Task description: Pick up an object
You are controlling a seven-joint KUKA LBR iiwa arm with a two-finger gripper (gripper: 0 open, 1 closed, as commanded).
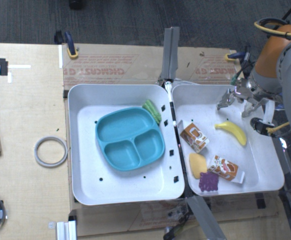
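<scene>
The right bin [265, 181] holds a yellow banana [233, 132], a brown and white carton [194, 137], a second carton with red print [227, 169], a yellow-orange piece [197, 164] and purple grapes [208, 181]. My gripper [235, 103] hangs over the bin's far right part, just up and right of the banana. Its fingers are spread open with nothing between them.
The left bin [83, 149] holds a blue divided plate [129, 139] and a green item [152, 111] at the plate's far edge. A grey divider post [169, 54] stands between the bins at the back. A tape ring [51, 151] lies on the bench to the left.
</scene>
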